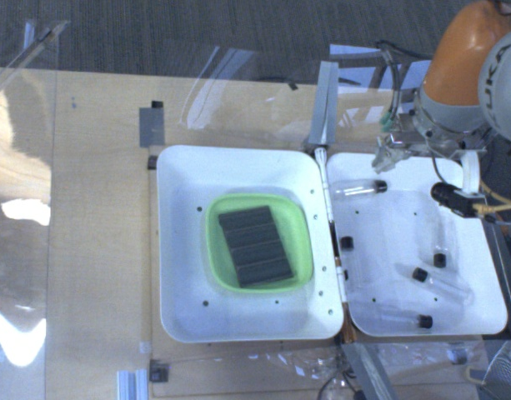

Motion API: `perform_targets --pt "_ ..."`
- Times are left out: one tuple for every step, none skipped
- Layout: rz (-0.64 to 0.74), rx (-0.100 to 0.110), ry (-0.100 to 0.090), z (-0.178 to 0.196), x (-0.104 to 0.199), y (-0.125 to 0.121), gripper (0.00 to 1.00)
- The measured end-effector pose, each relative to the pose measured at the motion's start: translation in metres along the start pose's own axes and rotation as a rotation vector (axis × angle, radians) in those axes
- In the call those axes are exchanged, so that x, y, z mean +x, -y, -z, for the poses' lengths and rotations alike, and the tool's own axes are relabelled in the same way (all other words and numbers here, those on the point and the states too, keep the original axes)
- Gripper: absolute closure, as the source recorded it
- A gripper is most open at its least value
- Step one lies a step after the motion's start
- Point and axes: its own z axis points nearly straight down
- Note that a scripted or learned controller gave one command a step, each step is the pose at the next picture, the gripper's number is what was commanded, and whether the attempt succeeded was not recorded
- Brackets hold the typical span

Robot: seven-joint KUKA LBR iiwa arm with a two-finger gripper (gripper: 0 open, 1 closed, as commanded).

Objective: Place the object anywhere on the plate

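A dark grey ridged block point(254, 246) lies flat on the green plate point(215, 257), which sits in the left white bin point(180, 307). The block is tilted slightly and rests near the plate's middle. My gripper point(387, 155) hangs over the far edge of the right bin point(488, 307), well apart from the block and the plate. Nothing can be seen held in it. The grey arm with its orange band point(459, 57) comes in at the upper right.
Several clear tubes with black caps lie in the right bin, one near its far left point(359, 189), others toward the front right point(438, 282). A grey upright post point(325, 107) stands behind the seam between the bins. Cables hang by the wrist.
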Motion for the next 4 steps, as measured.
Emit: perform_targets --pt "0.0 0.0 0.0 0.0 0.0 0.0 0.0" --pt "0.155 0.003 0.001 -0.031 -0.102 0.044 0.0" --pt "0.292 -0.003 0.003 0.101 -0.105 0.076 0.0" --pt "0.45 -0.003 0.005 0.164 -0.108 0.125 0.0"
